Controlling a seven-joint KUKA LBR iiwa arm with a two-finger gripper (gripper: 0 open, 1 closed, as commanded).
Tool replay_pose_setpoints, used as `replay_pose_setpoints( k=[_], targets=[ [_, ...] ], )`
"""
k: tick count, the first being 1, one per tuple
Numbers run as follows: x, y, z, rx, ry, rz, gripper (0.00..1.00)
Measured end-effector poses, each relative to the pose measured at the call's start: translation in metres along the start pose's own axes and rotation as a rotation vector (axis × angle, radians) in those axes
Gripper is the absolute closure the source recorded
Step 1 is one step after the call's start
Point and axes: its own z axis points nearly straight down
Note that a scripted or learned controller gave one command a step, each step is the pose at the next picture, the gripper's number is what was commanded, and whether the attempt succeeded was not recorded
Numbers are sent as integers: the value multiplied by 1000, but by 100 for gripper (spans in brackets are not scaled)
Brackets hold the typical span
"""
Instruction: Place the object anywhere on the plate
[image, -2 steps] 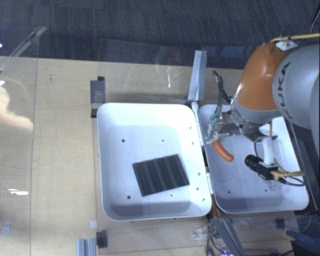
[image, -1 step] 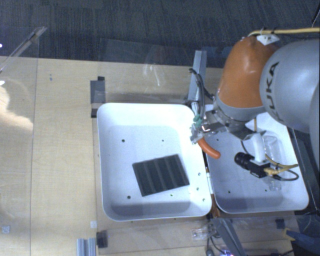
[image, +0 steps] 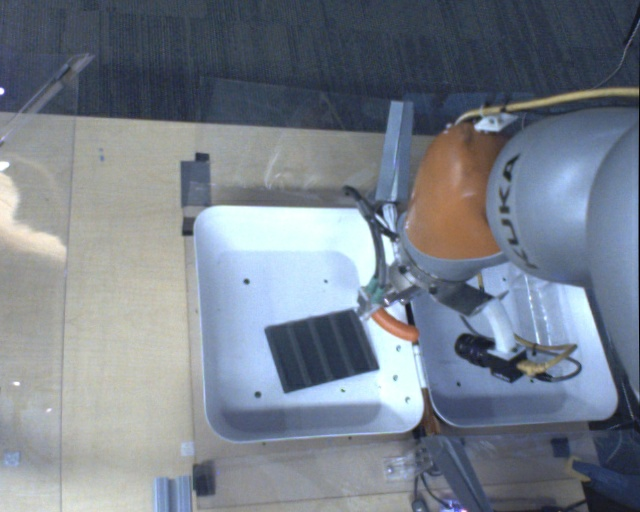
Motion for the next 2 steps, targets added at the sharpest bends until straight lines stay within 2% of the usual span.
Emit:
replay_pose_setpoints(
  k=[1, 2],
  targets=[
    [0, 0, 0, 0, 0, 0, 0],
    [45, 5, 52, 1, 2, -481, 0]
  ],
)
